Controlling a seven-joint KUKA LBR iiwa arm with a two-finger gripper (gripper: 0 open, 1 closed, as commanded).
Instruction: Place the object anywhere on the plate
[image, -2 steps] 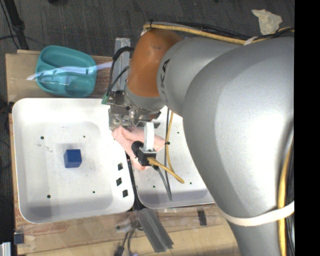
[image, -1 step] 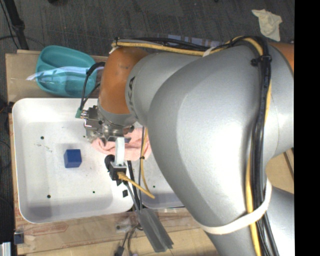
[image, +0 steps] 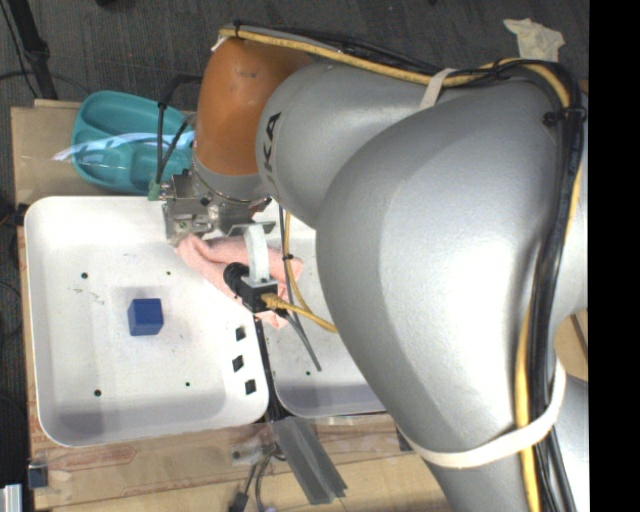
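Tool (image: 203, 228) sits against pink plate (image: 215, 262).

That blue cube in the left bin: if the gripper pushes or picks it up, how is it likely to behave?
The blue cube has flat faces and sits squarely on the left bin floor, so it would probably slide, not roll. It looks small and solid, likely light and stiff. Its crisp parallel sides should suit a two-finger pinch, though a smooth surface might slip.

The large grey arm (image: 440, 250) at the right has a smooth, slightly glossy painted shell. The white shallow left bin (image: 60, 300) looks like matt plastic. The pink crumpled cloth (image: 205, 258) at centre looks soft. The small blue cube (image: 146, 316) seems matt.
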